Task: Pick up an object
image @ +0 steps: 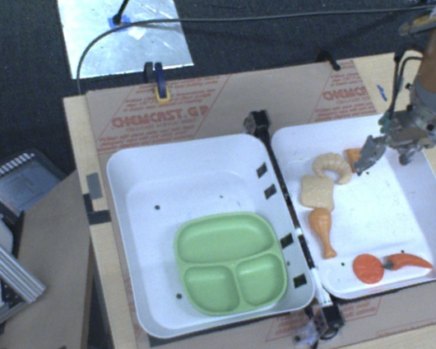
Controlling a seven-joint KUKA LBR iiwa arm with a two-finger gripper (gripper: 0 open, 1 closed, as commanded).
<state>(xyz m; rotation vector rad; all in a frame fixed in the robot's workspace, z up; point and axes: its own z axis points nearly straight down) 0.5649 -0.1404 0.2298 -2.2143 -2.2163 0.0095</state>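
Gripper over right bin (toy food inside); green tray left

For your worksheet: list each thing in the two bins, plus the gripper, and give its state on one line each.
Green divided plate: flat, right way up, in the left bin.
Croissant: lying in the right bin, touching the bread slice.
Bread slice: lying flat.
Chicken drumstick: on its side.
Tomato: resting beside the carrot.
Carrot: on its side.
Gripper: low over the right bin, near a small orange piece.

Bench with two white bins (side by side)
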